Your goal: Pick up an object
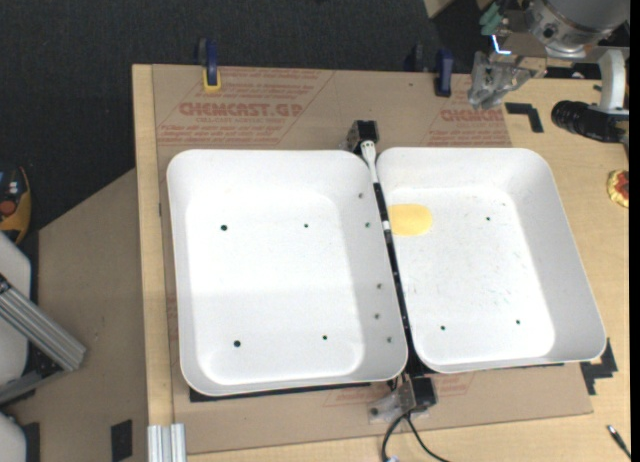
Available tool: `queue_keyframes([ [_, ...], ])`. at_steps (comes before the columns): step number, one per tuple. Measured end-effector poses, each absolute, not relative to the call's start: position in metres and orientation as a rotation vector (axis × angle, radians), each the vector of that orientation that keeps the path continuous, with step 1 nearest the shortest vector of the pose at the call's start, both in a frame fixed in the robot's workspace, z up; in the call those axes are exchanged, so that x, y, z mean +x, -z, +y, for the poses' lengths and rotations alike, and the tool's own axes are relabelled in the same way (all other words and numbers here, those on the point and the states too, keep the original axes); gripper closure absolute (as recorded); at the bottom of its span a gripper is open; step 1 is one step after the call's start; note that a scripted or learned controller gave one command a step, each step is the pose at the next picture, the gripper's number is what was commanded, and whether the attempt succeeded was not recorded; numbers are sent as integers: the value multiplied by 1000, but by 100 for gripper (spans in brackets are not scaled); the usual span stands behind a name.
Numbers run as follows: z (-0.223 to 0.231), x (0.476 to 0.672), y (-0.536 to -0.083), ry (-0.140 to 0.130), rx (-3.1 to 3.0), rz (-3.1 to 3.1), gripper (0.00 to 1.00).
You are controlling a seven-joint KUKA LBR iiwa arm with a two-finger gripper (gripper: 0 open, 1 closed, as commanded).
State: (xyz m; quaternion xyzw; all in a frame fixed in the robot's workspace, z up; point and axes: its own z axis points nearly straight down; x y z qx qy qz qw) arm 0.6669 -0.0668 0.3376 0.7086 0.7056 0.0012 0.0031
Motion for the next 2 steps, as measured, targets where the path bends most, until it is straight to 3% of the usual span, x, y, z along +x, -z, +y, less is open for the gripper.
queue_keyframes([
  [1, 48, 665, -290, 3, 2215, 2236, 100],
  [2, 70, 660, -306, -5, 2216, 2224, 100],
])
